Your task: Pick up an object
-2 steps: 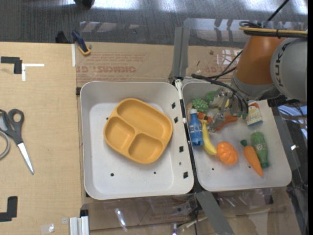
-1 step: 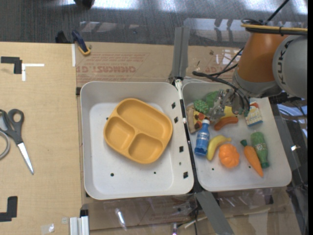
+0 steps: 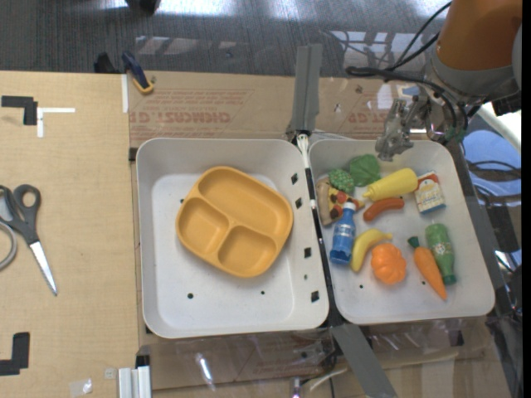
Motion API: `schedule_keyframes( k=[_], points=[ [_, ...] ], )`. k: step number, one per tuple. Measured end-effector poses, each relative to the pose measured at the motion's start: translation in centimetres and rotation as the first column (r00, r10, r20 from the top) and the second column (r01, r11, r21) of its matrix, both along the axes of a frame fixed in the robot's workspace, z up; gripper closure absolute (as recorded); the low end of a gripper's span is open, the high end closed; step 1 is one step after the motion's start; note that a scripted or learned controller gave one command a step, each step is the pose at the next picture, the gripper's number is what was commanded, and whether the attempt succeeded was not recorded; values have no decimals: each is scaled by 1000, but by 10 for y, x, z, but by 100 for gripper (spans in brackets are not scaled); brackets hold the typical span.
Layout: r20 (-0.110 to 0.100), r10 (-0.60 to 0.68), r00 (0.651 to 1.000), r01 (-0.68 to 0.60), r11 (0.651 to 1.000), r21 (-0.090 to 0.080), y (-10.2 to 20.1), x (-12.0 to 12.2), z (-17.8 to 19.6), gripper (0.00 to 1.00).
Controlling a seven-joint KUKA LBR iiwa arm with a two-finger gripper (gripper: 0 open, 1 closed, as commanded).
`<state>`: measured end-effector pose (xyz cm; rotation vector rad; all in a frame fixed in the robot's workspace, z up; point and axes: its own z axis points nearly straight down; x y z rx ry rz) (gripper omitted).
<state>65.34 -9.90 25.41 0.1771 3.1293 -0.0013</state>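
The gripper (image 3: 390, 143) hangs above the right bin (image 3: 477, 301) (fingers: cannot tell); the glossy yellow bottle (image 3: 392, 184) lies pointing right-upward.

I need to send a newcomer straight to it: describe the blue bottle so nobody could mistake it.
Start at the right bin, the one crowded with toy food. Along its left side, just below the middle, stands the blue bottle, beside the banana. It is the only blue item there, topped with a red cap, unlike the green bottle over by the carrot.

Arm (image 3: 485, 23) cut off at top edge, hand (image 3: 390, 146) fingers too small to tell
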Motion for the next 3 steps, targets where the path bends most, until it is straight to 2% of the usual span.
schedule_keyframes(
  k=[1, 2, 3],
  points=[
    [-2, 1, 1000, -1, 1000, 0, 0, 0, -1, 0],
    [-3, -195, 981, 195, 981, 1, -8, -51, -161, 0],
    [-6, -133, 991, 133, 991, 1, -10, -112, -162, 0]
  ],
)
